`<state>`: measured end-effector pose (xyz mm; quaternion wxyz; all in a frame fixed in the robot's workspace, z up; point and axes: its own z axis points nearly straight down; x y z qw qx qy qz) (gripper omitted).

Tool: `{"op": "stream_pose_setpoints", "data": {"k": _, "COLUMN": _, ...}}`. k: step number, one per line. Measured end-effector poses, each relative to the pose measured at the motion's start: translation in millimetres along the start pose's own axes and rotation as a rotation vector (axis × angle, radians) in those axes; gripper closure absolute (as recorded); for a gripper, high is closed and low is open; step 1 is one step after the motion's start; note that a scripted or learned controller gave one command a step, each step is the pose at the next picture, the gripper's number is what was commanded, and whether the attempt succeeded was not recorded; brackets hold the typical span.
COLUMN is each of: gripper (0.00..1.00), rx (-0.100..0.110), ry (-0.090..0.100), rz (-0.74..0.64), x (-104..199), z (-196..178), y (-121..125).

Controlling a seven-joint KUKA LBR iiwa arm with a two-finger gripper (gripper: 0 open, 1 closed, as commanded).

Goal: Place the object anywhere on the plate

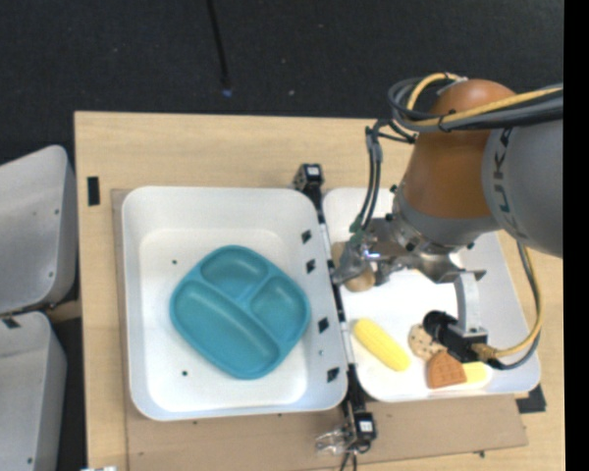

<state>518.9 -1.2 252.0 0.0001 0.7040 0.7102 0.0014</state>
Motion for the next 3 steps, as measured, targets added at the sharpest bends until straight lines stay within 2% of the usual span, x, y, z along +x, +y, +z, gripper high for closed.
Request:
{"op": "stream_pose_setpoints", "data": {"k": 2, "gripper": 1.0, "rx": 0.002, "ry": -0.001, "rz": 0.002, "x": 105.7, "z": 23.1, "y": 4.7}}
{"op": "stream_pose_setpoints", "data": {"k": 3, "gripper": 0.0, "rx": 0.001, "ry": -0.002, "rz": 0.007, "x": 103.0, "z": 22.5, "y": 4.9}}
